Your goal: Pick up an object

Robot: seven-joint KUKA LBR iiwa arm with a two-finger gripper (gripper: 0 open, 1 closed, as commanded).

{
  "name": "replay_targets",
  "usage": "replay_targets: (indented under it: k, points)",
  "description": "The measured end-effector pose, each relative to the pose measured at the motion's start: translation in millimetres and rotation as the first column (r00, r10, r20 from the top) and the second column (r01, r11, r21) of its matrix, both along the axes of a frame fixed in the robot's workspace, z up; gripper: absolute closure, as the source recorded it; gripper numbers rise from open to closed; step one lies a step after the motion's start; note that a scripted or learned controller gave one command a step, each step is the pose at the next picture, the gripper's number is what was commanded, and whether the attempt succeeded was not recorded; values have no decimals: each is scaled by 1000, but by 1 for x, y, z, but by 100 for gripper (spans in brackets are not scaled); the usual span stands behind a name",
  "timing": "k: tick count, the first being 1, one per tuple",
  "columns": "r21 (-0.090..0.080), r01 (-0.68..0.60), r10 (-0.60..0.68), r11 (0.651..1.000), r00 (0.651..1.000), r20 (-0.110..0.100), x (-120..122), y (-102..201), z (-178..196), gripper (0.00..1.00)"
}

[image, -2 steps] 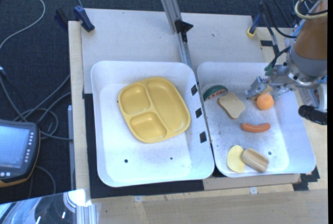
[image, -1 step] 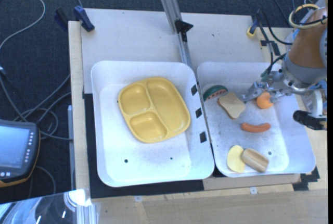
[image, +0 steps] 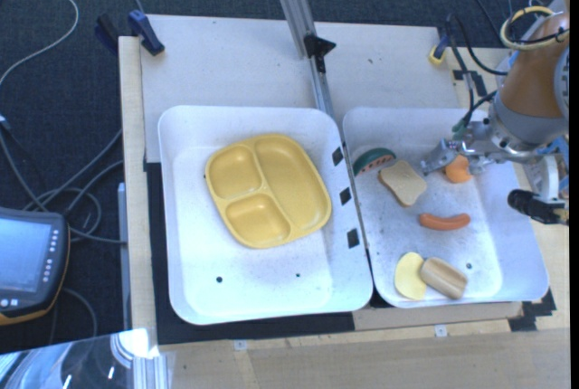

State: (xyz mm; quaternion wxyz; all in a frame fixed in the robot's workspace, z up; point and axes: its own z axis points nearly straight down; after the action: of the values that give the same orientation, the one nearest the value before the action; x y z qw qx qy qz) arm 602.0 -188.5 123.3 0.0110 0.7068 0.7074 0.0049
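We saw the arm (image: pixel 534 80) reaching in from the right over the far part of the right bin (image: pixel 516 279), with the gripper (image: pixel 457 156) low above the bin floor. A small orange object (image: pixel 459 170) lay right at the gripper's tip, touching or nearly touching it, and we could not tell whether it sat between the fingers or just beside them. We could not tell how wide the fingers stood either, since the metal parts blurred together there.

Left of the orange object lay a tan slice of bread (image: pixel 403 183), and past it a green-rimmed piece (image: pixel 371 161) against the bin's left wall. Nearer to us lay a sausage (image: pixel 444 221), and nearest of all a yellow disc (image: pixel 409 276) touching a tan roll (image: pixel 443 277). The left bin (image: pixel 181 288) held a yellow divided plate (image: pixel 267 190).

We judged the chief risk to be a glancing contact: the orange object looked small and rounded, so a finger landing on its side could roll it toward the bread. If the fingers closed off-centre, it could squirt free. The bin's far wall also stood close, and could foul a finger.
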Motion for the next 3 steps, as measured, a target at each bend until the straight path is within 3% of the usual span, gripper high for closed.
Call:
replay_targets:
  k: [1, 3]
  points:
    - [6, 0, 0, 1000, 1000, -18, -5, 2, 1, 100]
    - [7, -1, 1, 1000, 1000, -15, -14, 11, 112, 100]
